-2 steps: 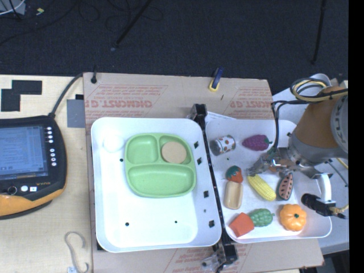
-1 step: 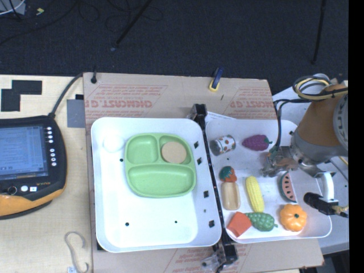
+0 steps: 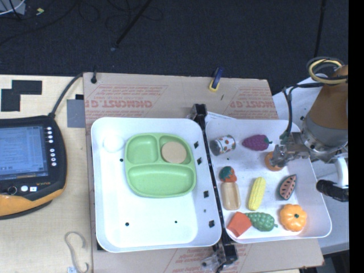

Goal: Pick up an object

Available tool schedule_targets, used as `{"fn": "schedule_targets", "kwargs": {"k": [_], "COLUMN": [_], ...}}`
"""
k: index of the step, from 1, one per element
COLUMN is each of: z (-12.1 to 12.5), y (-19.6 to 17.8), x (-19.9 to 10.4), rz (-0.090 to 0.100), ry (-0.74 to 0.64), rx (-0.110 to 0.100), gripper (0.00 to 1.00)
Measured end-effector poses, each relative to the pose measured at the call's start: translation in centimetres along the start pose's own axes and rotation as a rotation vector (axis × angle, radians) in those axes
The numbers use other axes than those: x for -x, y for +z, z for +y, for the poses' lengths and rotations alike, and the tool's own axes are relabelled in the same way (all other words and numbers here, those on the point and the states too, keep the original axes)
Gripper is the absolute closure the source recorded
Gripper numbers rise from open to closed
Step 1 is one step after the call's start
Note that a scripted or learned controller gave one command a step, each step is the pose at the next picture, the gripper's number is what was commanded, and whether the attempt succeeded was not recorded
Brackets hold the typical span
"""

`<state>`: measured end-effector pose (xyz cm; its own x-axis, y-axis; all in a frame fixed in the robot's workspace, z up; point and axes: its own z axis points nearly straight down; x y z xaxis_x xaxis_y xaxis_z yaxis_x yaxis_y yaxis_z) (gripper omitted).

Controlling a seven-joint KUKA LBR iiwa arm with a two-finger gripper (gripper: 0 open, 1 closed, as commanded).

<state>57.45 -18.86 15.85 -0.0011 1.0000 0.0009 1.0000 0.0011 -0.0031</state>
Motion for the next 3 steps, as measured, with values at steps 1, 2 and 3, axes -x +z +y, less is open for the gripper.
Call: {"fn": "schedule_targets", "kwargs": {"k": [1, 2, 3], "z": [0.4, 0.5, -3.2], "y": [-5.9, -6.6, -5.7], "x": [-0.2, -0.1, -4.0], "rz": [-0.001, 0.001, 0.003], "ry": [-0.001, -0.001, -0.002], "rx": [0.002, -0.003, -0.008], "gripper": [1.00, 1.00, 1.00]}}
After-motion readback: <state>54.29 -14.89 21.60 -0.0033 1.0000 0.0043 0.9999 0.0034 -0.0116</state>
